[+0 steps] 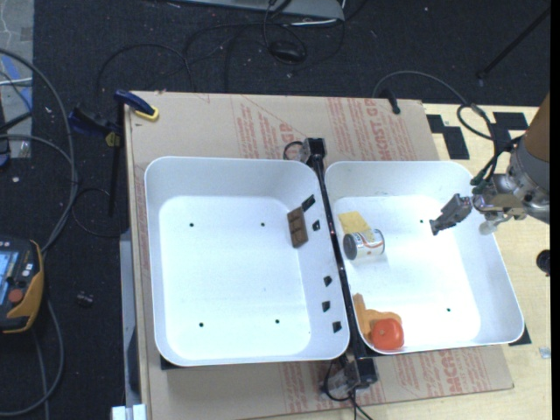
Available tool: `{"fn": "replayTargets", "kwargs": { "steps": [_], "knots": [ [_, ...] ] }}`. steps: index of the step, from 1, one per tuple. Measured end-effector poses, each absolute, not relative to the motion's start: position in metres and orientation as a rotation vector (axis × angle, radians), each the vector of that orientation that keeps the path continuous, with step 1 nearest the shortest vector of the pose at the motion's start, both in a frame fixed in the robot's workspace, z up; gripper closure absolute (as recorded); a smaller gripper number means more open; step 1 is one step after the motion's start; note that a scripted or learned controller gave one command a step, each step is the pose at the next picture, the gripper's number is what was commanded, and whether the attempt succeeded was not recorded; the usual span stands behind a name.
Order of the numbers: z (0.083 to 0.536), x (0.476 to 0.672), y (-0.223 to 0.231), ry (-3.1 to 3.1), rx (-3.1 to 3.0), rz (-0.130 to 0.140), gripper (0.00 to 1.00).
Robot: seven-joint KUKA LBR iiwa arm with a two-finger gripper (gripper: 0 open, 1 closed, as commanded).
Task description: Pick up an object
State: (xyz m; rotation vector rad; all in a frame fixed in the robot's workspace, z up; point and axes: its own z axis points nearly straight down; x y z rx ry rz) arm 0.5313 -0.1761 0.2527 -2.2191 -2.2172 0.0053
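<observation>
At the near edge of the bench, a black clamp (pixel 350 376) with trailing cable sits just below the seam where the two bins meet; just above it, in the near left corner of the right bin (pixel 494 261), lies an orange-red ball (pixel 387 332) touching a strip of orange material (pixel 366 311) that runs up along the dividing wall. Farther back in the same bin a small metal can (pixel 364 244) lies on its side, its white label banded in red; a yellow sponge (pixel 353 223) rests just behind it, touching or nearly so. The gripper (pixel 449 213) hangs over the right part of that bin, well apart from the can and the ball, its dark fingers pointing down and left; nothing shows between them, and whether they are apart or together I cannot tell. The grey arm (pixel 529 178) comes in from the right. The left bin (pixel 166 234) holds a brown block (pixel 297 227) against its right wall, with a smaller dark piece (pixel 307 205) just above it. The bins sit on a cardboard sheet (pixel 227 121).
</observation>
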Motion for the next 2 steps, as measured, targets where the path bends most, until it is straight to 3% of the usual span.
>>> {"fn": "replayTargets", "kwargs": {
  "steps": [1, 2],
  "knots": [
    [0.256, 0.532, -0.176, -2.222, -2.221, 0.0, 0.0],
    [0.193, 0.535, -0.174, -2.218, -2.218, 0.005, 0.0]
  ]
}}
